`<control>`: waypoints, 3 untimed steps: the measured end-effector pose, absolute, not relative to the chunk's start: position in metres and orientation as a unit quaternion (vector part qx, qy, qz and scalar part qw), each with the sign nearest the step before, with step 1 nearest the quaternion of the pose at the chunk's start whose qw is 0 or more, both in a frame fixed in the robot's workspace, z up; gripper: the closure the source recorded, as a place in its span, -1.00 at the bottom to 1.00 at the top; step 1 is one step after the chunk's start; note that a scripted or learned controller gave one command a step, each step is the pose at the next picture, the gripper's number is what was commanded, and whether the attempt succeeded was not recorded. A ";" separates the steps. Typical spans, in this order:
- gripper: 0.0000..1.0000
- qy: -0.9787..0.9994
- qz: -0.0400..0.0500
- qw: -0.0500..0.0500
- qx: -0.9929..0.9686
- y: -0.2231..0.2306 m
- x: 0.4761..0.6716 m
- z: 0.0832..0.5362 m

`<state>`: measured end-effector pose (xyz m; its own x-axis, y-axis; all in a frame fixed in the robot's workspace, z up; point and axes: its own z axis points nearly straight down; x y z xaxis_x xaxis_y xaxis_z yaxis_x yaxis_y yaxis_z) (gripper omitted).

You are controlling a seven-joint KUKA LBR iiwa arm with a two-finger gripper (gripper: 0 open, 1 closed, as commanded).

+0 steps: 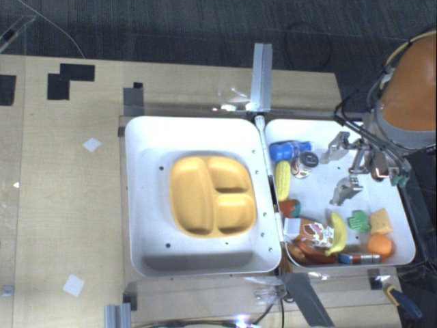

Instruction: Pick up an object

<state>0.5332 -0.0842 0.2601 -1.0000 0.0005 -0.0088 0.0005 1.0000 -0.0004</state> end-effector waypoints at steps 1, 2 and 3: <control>-1.00 1.000 0.000 0.001 -0.024 -0.130 0.487 0.164; -1.00 0.983 -0.002 0.005 -0.184 -0.172 0.496 0.175; -1.00 0.942 -0.002 0.004 -0.337 -0.206 0.527 0.168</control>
<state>0.5273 -0.2059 0.1677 -0.7730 -0.6344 -0.0065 -0.6344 0.7730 -0.0064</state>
